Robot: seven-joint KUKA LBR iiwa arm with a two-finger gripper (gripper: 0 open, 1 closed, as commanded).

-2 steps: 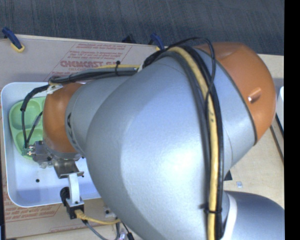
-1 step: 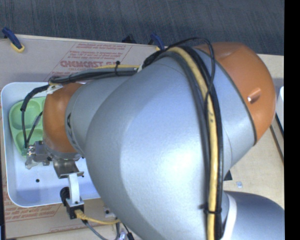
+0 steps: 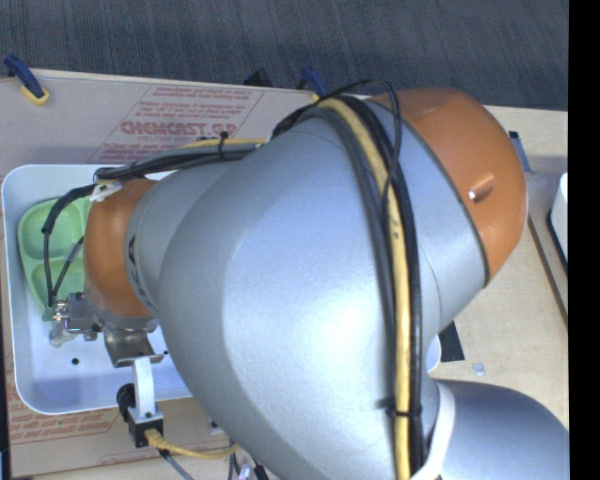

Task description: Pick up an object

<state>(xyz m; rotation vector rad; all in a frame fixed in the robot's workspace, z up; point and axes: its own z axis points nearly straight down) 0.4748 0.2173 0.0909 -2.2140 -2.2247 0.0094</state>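
My arm (image 3: 320, 288) reached in from the right, over the left bin (image 3: 20, 368). A bowl-like object (image 3: 45, 238) lay in that bin's far left corner, beside my wrist (image 3: 115, 268).

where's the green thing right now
The green object lies in the left white bin, against its upper-left corner, just left of the arm's orange wrist band, which partly covers it.

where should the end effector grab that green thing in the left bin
Judging from its visible part, the green object lies at the far-left end of the left bin, close to the wall, with the arm covering its right side. Its left edge looks rounded, so coming straight down and closing across its narrower width seems best. Its full shape is hidden, so this is tentative.
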